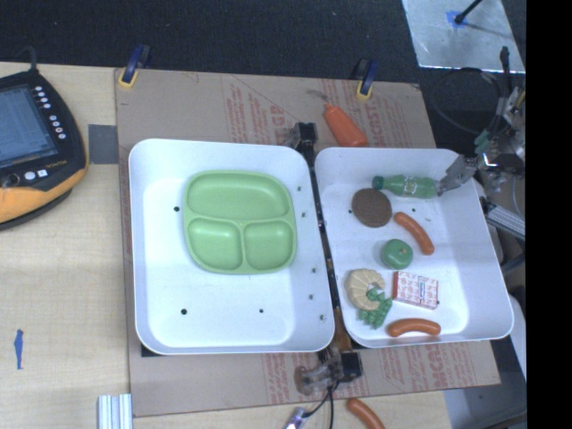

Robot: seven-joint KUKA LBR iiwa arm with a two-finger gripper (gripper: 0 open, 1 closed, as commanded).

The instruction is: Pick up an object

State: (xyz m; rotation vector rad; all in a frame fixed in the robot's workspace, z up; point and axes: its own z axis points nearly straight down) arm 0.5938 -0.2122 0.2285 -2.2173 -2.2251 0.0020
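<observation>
I see gripper point(460, 172) at right bin point(487, 239) far-right rim, beside green bottle point(407, 186) cap end; cannot tell grip state. Bottle lies flat along far wall, little room behind it. I count in right bin: one brown disc point(371, 206), two sausages point(414, 231) point(413, 328), one green apple point(396, 254), one red-white packet point(416, 290), one tan pastry point(365, 285), one green sprig point(375, 312). Left bin point(161, 275): one green divided tray point(239, 222), wide bare floor around it. Outside bins: one carrot point(344, 127).
</observation>
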